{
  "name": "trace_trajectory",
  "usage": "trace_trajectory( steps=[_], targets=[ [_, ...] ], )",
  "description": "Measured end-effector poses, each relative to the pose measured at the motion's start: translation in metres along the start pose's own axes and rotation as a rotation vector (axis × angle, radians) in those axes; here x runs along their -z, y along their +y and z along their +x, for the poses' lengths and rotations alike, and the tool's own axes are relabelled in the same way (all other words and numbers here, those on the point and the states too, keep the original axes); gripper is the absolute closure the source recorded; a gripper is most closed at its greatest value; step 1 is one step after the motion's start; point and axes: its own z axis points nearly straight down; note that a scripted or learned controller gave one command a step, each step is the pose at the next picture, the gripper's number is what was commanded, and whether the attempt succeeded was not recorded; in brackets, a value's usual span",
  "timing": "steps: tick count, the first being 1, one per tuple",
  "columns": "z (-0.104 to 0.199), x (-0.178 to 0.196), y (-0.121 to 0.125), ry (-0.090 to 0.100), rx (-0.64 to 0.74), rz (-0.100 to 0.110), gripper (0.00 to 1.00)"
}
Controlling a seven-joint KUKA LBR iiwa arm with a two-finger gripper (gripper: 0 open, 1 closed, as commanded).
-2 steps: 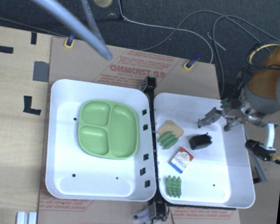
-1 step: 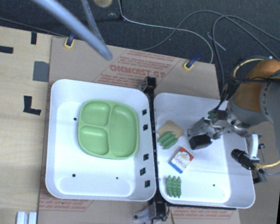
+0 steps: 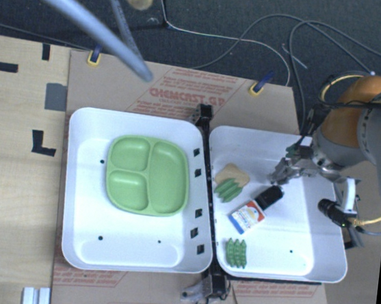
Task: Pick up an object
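Two bins | my gripper (image 3: 286, 168) low in right bin (image 3: 314, 263), just above black block (image 3: 270, 196) | grip state: cannot tell

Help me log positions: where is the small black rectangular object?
The small black rectangular object lies in the right white bin, just below the gripper and above-right of the small blue, white and red box.

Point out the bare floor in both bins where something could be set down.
Left bin: a free strip along the near edge, below the green plate. Right bin: the near right corner is bare, right of the green block. Its middle is crowded: black object, small box, glove-like item, gripper.
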Motion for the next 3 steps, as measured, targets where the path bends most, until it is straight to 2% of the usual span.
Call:
trace_trajectory(
  steps=[2,3],
  targets=[
    [-0.001,0.1,-0.013,0.001,-0.003,-0.002,1.0],
    [-0.001,0.124,-0.013,0.001,-0.002,-0.002,1.0]
  ],
)
